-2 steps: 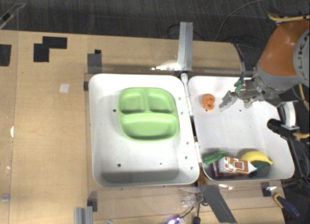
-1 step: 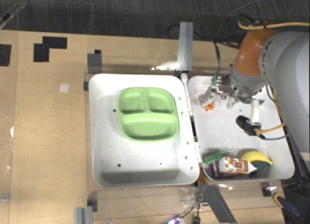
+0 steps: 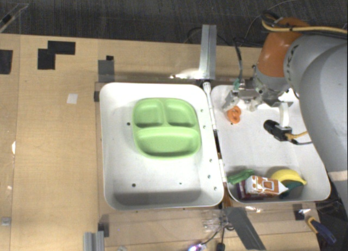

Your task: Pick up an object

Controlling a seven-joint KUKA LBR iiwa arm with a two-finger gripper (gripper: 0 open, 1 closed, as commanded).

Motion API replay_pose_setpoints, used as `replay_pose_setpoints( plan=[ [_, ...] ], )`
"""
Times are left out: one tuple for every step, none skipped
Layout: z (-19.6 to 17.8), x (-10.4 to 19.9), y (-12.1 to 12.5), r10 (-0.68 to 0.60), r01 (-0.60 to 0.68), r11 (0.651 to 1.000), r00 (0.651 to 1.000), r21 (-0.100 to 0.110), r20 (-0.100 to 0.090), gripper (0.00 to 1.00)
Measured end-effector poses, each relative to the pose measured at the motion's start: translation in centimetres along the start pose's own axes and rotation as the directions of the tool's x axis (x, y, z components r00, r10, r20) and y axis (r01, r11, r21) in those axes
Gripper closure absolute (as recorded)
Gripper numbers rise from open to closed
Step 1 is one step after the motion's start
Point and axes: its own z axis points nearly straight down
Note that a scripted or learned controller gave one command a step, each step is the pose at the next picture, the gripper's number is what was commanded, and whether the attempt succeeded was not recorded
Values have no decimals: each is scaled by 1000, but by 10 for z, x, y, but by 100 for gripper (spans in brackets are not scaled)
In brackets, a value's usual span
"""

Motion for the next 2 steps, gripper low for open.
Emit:
replay_pose_setpoints(
  plan=[
    [-10,2,3,-8,8,1000,1000,-5,0,100],
    [-2,-50,-4,60,-60,998,998,7,-1,100]
  ],
)
